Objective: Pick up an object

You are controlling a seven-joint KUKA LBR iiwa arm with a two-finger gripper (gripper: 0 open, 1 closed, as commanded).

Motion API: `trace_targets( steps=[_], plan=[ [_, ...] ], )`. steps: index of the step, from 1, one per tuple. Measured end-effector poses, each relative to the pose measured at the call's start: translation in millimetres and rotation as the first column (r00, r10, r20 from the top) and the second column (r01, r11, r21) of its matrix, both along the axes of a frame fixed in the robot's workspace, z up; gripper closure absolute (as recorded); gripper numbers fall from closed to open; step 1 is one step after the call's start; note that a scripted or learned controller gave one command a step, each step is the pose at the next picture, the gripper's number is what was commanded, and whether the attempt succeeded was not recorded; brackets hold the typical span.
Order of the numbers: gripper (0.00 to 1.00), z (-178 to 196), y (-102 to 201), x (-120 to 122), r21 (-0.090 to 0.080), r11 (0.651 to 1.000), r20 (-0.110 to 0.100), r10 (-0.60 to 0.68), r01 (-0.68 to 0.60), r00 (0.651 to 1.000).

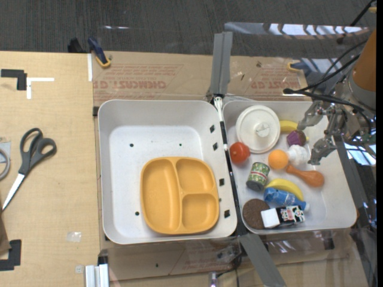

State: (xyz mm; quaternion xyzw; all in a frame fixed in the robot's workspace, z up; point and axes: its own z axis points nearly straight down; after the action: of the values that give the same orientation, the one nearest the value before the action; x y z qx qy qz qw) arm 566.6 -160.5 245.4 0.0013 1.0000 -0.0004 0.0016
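Observation:
My gripper [316, 134] hangs over the right side of the right bin [342, 219], fingers apart and nothing between them. Just left of its fingertips lie a purple toy [295, 138] and a small white piece [298, 154]. Below those sit an orange ball [277, 159] and a tan drumstick [306, 175]. Further left are a round white lid [258, 128], a red tomato [239, 152] and a green can [258, 175]. A yellow banana [283, 188], a small carton [287, 214] and a brown disc [254, 211] fill the near end.
The left bin [119, 136] holds a yellow divided tray [179, 195]. Scissors [27, 157] lie on the bench at far left. Cables [335, 76] trail down beside the arm at the right. Another yellow piece [289, 125] peeks out behind the lid.

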Motion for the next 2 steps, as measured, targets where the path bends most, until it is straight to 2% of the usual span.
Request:
trace_targets(
  steps=[1,2],
  plan=[
    [0.0,-118.9,-4.2,-87.9,0.0,1.0,-0.002,0.018,-0.018,1.0],
    [0.0,-139.5,35.1,-56.5,-0.008,1.0,0.02,-0.026,0.026,0.999]
  ],
)
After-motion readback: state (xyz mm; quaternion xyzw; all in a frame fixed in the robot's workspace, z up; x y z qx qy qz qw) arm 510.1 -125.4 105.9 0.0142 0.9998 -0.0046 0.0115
